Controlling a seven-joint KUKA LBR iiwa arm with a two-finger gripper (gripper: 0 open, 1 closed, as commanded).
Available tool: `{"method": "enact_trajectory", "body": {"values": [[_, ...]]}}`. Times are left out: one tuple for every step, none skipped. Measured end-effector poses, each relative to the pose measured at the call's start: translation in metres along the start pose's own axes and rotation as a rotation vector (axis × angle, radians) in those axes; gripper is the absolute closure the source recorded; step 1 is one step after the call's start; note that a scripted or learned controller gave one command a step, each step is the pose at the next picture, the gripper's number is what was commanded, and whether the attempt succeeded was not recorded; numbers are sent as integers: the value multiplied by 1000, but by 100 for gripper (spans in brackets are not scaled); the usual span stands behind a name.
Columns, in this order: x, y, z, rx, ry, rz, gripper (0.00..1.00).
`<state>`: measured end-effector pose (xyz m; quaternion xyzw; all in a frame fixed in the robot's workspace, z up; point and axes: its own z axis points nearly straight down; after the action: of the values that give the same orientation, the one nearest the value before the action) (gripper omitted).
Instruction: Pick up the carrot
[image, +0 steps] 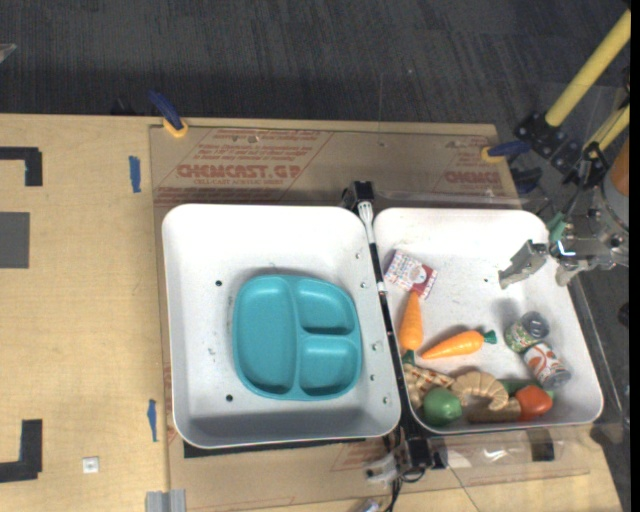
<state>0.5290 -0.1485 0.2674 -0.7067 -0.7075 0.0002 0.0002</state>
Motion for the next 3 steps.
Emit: {"method": "enact_trajectory", "body": {"values": [[40, -31, 94, 5, 2, -11, 0], [28, -1, 178, -16, -5, 103, 0], [50, -45, 178, -15, -1, 228, 0]]}}
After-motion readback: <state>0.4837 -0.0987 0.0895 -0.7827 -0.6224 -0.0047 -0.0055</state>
